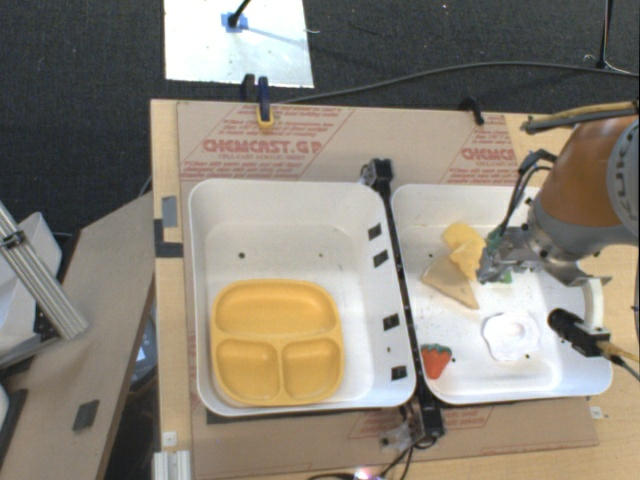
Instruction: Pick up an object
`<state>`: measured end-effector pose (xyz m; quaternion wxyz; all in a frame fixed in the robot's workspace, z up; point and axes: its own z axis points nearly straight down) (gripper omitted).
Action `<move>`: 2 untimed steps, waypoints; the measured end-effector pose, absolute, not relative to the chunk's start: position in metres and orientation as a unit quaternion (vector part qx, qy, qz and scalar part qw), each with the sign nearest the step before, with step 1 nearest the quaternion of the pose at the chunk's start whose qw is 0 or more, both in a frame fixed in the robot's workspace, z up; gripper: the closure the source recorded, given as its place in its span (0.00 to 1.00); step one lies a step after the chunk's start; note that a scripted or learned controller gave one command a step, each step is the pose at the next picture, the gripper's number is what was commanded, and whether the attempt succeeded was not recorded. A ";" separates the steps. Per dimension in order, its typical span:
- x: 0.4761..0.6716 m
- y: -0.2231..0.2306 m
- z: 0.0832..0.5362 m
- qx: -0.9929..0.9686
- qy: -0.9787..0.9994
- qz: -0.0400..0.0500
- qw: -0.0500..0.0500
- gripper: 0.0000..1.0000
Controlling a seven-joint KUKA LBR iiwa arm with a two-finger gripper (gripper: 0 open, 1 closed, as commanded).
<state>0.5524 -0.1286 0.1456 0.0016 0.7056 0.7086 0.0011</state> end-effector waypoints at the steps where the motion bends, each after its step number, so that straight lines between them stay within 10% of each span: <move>1: 0.556 -0.130 0.208 0.706 0.709 0.001 0.002 1.00; 2: 0.557 -0.130 0.213 0.706 0.709 0.001 0.001 1.00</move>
